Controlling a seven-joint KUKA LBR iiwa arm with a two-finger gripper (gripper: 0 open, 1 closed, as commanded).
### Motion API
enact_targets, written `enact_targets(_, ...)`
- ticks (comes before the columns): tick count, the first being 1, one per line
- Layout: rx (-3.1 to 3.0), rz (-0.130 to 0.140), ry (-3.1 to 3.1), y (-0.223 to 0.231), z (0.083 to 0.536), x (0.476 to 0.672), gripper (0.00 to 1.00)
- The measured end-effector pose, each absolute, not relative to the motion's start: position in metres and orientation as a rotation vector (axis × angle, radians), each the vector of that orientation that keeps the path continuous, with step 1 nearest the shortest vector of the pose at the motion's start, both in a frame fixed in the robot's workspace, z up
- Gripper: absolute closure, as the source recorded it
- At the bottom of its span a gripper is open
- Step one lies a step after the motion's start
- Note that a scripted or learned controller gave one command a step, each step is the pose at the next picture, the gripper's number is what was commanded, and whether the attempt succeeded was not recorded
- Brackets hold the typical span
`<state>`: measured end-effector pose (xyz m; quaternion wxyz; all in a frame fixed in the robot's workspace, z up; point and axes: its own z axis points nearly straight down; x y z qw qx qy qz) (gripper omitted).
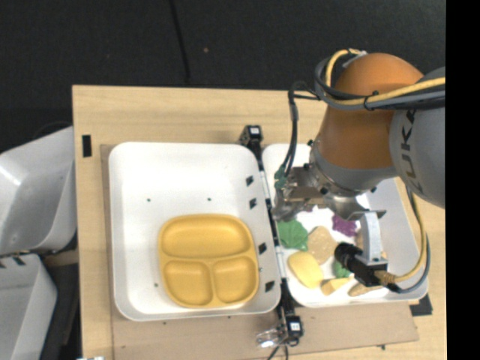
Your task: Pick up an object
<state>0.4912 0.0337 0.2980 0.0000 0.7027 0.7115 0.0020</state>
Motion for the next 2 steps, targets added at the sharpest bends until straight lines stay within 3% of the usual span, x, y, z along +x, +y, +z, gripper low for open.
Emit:
enact_targets(1, 2.215, -0.012, 2.231, 0.027, 0.303, 0.492, 1.0)
enact_targets(2, 2.21, 0.016, 2.215, 0.014, 0.5, 0.492, 1.0)
